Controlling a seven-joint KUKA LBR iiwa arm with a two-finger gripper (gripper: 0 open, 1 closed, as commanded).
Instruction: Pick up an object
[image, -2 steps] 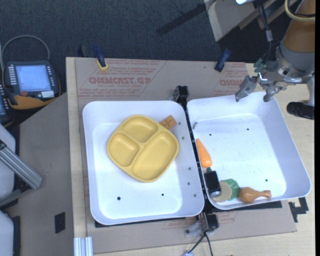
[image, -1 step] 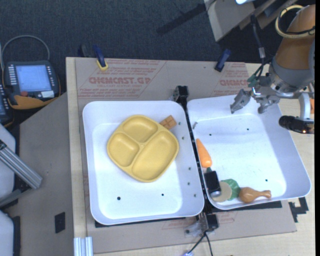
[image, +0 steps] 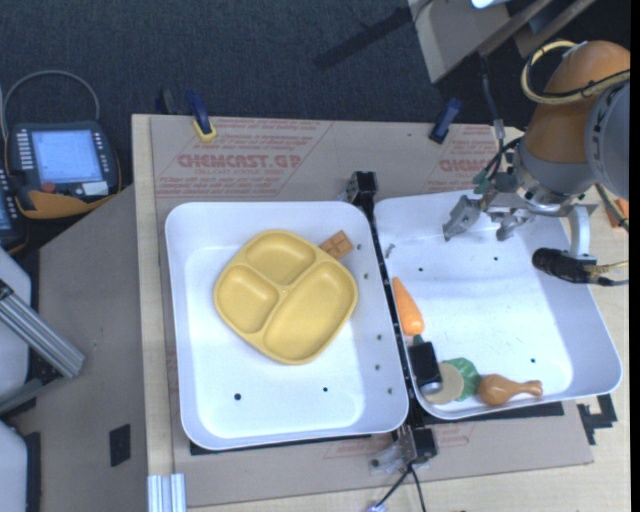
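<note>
My gripper (image: 484, 224) hangs over the far part of the right bin (image: 560, 330), open, with nothing between its fingers. Along that bin's left wall lies an orange carrot (image: 407, 306), and a black block (image: 424, 365) sits just in front of it. At the near edge are a green piece (image: 466, 371), a tan round piece (image: 447, 385) and a brown drumstick (image: 507, 387). All of these lie well in front of and to the left of the gripper.
The left bin (image: 200, 330) holds a yellow divided plate (image: 287, 295), with a small brown block (image: 337, 244) at the plate's far right edge. A black divider clamp (image: 362, 187) stands between the bins at the back. A teach pendant (image: 62, 165) rests off the bench at the left.
</note>
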